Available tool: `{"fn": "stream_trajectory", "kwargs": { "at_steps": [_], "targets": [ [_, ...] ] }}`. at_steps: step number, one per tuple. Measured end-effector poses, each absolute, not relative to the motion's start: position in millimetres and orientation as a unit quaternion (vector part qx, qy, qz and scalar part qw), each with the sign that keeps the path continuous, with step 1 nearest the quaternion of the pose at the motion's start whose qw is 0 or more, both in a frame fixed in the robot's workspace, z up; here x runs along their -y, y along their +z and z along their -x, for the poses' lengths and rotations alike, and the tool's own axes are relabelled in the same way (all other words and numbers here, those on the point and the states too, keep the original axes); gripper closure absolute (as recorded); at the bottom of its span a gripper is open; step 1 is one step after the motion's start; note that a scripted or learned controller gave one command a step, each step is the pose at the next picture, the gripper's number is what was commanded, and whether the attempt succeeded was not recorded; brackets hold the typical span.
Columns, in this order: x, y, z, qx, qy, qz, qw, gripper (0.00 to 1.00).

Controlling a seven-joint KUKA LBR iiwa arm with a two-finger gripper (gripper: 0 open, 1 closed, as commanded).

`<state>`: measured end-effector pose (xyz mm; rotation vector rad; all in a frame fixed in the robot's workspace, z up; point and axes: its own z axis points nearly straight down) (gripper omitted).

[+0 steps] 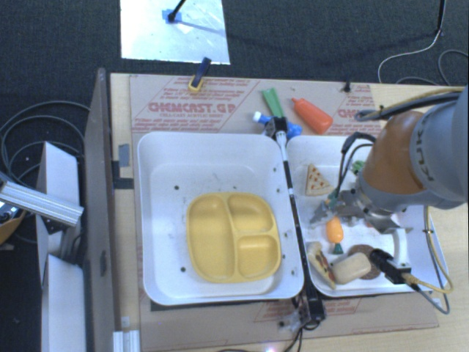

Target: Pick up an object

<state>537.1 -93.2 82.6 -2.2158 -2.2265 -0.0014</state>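
Observation:
The right bin [418, 229] holds several toy foods. A pizza slice [316, 180] lies at its back left. A small orange piece [334, 231] sits in the middle, with a tiny green bit [338, 248] just in front of it. A pale bread roll [350, 268] rests on a brown disc [368, 257] at the front, beside a sandwich-like piece [318, 258]. My gripper [329, 210] is low in this bin, directly above the orange piece and just in front of the pizza slice. The bulky wrist hides what lies behind it.
In the left bin [165, 167] lies a yellow divided tray [233, 235]. Behind the bins, on the cardboard, are an orange carrot-shaped toy [313, 116], a green stick [272, 103], a blue piece [291, 130] and a yellow-and-blue item [198, 75]. The bins' shared wall [291, 196] runs just left of the gripper.

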Motion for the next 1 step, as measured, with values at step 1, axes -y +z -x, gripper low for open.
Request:
{"fn": "stream_trajectory", "kwargs": {
  "at_steps": [1],
  "targets": [
    [94.6,95.0,-538.1,0.708,-0.0014,0.706,-0.002,1.0]
  ]
}}
